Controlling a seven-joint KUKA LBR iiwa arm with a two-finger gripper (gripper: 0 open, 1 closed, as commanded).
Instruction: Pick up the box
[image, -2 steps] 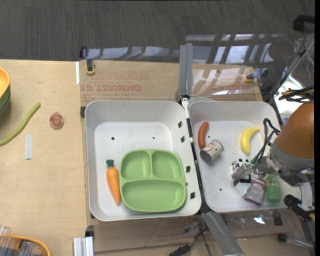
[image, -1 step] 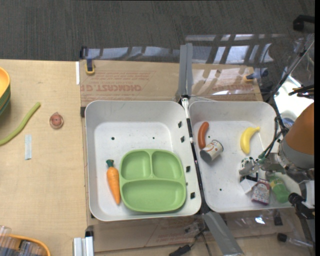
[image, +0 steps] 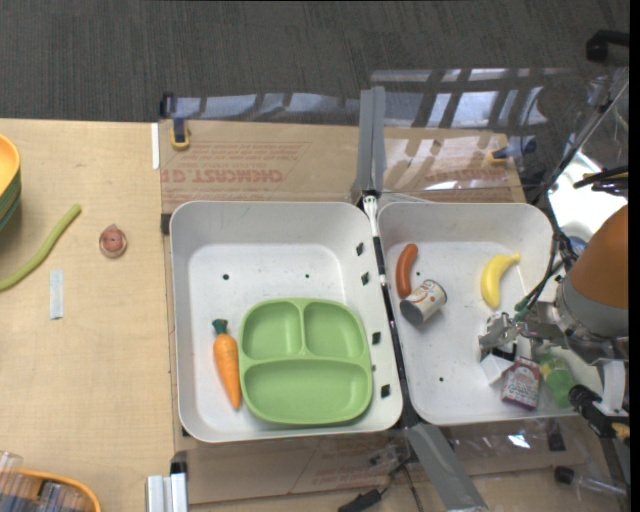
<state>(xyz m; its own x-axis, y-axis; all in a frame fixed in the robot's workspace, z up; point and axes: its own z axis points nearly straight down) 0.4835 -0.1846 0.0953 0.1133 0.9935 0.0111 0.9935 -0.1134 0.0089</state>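
Pincer (image: 497, 337) work matters most here: its state I cannot tell, and the small dark-red carton box (image: 520, 385) lies just below and beside it in the right white plastic bin (image: 462, 212), so it should descend squarely over the carton's narrow sides.

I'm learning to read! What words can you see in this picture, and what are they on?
"CHEMCAST. GE": red print on the cardboard behind the bins, upside down and cut off after that.
Can in the right bin: its label has marks, too small to read.
Box near the hand: dark red print, too blurred to read.
No other words can be read.
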